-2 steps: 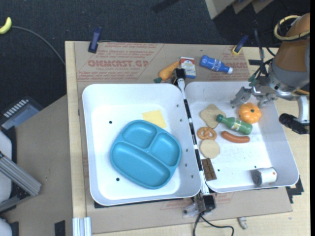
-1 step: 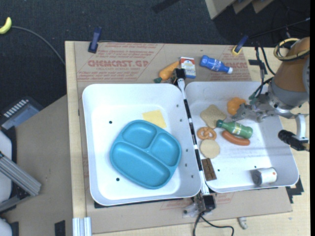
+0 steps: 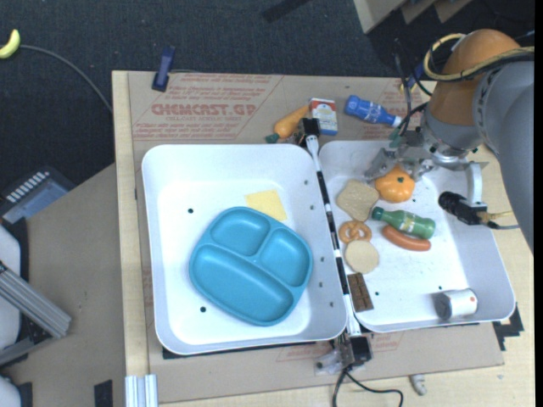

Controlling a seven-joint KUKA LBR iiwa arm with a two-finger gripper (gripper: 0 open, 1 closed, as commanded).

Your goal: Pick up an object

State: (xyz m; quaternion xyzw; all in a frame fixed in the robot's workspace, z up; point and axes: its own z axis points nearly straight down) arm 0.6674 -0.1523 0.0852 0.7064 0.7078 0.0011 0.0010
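Observation:
My gripper (image 3: 397,166) hangs at the back of the right bin (image 3: 488,261), on the grey arm with its orange band (image 3: 467,66). It is open, one grey finger (image 3: 377,167) splayed left and the other to the right. Directly under them, touching or nearly so, sits a small orange toy fruit (image 3: 396,186). Close by lie a tan bread slice (image 3: 356,197), a pretzel (image 3: 354,230), a green bottle (image 3: 405,220), a red sausage (image 3: 408,241) and a round cracker (image 3: 362,257).
The left bin (image 3: 161,227) holds a blue divided plate (image 3: 250,264) and a yellow cheese slice (image 3: 267,203). A white cylinder (image 3: 456,303) and a brown bar (image 3: 359,291) lie at the right bin's front. Behind the bins sit a blue bottle (image 3: 369,110), a carton (image 3: 322,115) and a carrot (image 3: 291,123).

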